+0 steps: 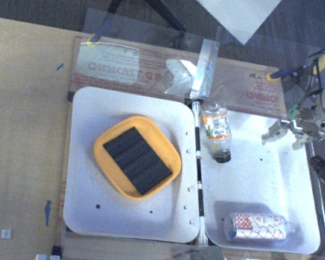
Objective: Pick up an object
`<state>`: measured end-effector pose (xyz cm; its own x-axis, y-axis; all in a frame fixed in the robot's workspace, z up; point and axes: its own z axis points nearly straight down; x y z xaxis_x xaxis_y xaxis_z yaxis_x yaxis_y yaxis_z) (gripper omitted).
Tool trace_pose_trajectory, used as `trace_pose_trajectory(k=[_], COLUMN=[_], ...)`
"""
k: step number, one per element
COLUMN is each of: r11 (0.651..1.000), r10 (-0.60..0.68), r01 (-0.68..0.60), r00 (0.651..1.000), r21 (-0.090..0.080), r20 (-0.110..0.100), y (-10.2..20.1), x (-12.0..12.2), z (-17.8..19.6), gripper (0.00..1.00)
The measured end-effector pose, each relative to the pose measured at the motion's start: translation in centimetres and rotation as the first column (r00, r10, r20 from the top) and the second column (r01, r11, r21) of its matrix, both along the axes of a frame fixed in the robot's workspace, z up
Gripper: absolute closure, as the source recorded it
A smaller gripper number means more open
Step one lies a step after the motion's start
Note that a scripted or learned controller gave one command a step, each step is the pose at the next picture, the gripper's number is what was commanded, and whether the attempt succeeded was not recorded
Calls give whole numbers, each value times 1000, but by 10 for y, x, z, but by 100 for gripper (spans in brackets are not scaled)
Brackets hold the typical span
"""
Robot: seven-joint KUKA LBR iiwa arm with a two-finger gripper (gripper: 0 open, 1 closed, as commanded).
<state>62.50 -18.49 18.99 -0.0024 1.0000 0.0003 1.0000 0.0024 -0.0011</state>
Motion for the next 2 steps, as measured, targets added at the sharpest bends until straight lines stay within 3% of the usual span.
trace_pose_trajectory(k=[1,2], r11=[953,953], r10=[302,302], r01=[-302,-302], r00=[953,953], r21=[-3,-3], r20=[4,4], y=[66,66], x=[43,43], z=[-102,-102], gripper=[0,0])
